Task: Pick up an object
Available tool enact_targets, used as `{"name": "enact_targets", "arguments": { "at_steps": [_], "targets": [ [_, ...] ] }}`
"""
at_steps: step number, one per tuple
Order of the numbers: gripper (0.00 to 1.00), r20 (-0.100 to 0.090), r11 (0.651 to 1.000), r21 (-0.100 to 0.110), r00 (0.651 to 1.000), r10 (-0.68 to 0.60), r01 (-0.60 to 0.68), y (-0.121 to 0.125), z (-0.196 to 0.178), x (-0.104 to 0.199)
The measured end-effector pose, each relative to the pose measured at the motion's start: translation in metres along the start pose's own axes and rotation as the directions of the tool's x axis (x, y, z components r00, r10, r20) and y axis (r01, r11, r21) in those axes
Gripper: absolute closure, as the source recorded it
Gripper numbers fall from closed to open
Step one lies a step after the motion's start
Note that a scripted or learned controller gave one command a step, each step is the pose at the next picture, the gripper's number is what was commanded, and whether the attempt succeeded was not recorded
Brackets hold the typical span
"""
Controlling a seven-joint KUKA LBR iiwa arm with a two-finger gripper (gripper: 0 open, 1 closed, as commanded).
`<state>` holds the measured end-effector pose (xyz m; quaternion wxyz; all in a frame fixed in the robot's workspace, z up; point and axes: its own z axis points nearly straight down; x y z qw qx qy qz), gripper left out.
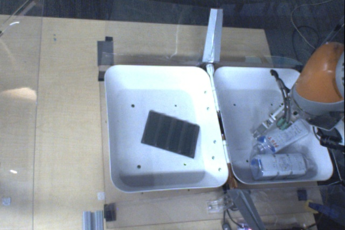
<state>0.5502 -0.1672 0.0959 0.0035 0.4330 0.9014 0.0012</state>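
A black ribbed rectangular pad (170, 133) lies flat in the middle of the left bin (124, 89). In the right bin (237, 94), two clear plastic bottles lie on their sides near the front right corner: one with a white label (288, 134), tilted, and a larger one (280, 165) along the front wall. My gripper (271, 122) reaches down from the orange-banded wrist (322, 81) and sits right at the left end of the labelled bottle. The arm hides the gripper's tip where it meets the bottle.
A metal divider post (213, 35) stands behind the seam between the two bins. Cables (312, 29) hang at the far right. Wooden bench (54, 116) stretches to the left of the bins.
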Motion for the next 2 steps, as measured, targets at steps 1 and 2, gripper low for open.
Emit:
{"name": "enact_targets", "arguments": {
  "at_steps": [1, 2],
  "targets": [
    [0.0, 0.007, 0.999, -0.004, 0.999, -0.037, 0.037, 0.006, 0.006, 0.035],
    [1.0, 0.011, 0.999, -0.011, 0.999, -0.038, 0.038, 0.01, -0.007, 0.034]
  ]
}}
